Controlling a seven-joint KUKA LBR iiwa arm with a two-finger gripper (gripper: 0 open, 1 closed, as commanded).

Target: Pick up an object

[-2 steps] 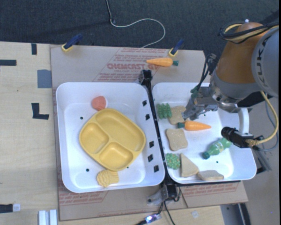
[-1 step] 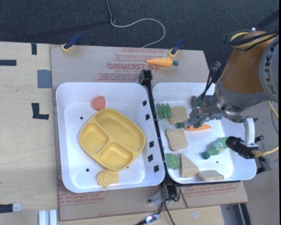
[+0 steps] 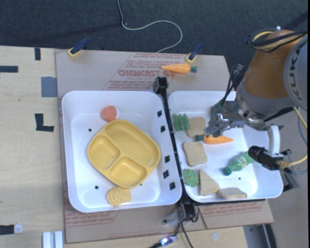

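Hovering over the right bin (image 3: 271, 190), the gripper (image 3: 215, 129) pinches the toy carrot (image 3: 218, 139) at its left, leafy end; its long axis runs left-right, tip pointing right.

Carpet (image 3: 51, 14): dark blue-grey, along the far side. Bench (image 3: 20, 154): pale wood grain, marked with dark tape pieces (image 3: 41, 122) at the left. Cardboard sheet (image 3: 134, 71): brown, red print, laid on the bench under both bins, held at its far edge by two blue-and-yellow clamps (image 3: 78, 46). Cable (image 3: 150, 27): thin, white, looping over the carpet. Light: even, soft, few shadows.
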